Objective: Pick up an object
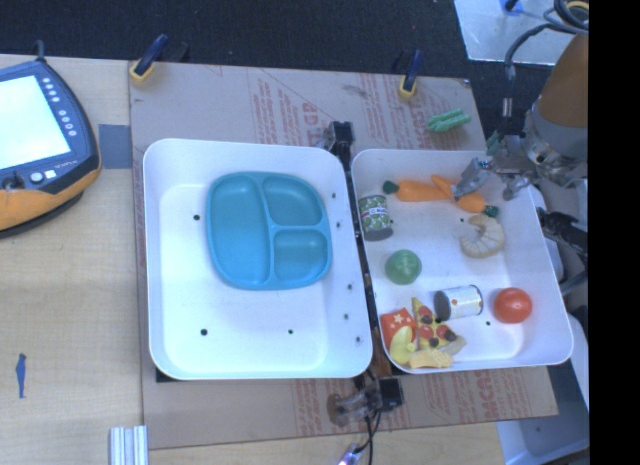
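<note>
Carrot point(428, 190) lies flat at far side of right bin point(548, 283), right end under gripper point(473, 188). Finger state: cannot tell. Nothing lifted; pick not done. Shrimp point(483, 238) just beside; tomato point(512, 305), can point(459, 303) nearer front.

The shallow left bin point(170, 283) is plain white, and the moulded, divided plastic plate point(268, 229) in it is light blue throughout. The shallow right bin point(545, 343) is white too. In it, the long toy carrot point(432, 190) is orange with a green tip, the round ball point(403, 266) is green, the smooth tomato point(512, 305) is red, and the flat pizza slice point(422, 335) shows yellow with red patches.
</note>
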Available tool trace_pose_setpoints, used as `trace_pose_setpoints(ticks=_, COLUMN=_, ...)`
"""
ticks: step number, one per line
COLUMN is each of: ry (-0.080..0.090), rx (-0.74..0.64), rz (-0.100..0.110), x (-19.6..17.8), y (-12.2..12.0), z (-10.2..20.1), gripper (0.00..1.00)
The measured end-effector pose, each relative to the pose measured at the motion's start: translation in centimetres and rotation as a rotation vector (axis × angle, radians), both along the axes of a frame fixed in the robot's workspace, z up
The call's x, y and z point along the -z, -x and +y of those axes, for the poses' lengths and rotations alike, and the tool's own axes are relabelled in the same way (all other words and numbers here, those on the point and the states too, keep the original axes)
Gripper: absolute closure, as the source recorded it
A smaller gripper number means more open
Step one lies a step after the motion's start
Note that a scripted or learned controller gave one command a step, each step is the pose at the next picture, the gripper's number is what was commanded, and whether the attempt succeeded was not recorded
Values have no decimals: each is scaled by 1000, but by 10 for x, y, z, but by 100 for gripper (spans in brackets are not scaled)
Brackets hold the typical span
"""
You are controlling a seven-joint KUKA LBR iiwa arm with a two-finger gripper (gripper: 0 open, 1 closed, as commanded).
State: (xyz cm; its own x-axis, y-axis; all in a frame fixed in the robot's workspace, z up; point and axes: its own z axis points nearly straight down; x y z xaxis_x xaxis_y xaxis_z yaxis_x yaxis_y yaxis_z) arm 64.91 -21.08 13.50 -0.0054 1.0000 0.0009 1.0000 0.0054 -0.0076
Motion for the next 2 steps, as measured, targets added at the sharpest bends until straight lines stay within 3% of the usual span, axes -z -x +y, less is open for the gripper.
trace_pose_setpoints(ticks=1, ry=0, rx=-2, rz=-2, x=44, y=-7, z=0, gripper=0)
trace_pose_setpoints(ticks=2, ry=1, rx=-5, rz=2, x=33, y=-6, z=-1, gripper=100)
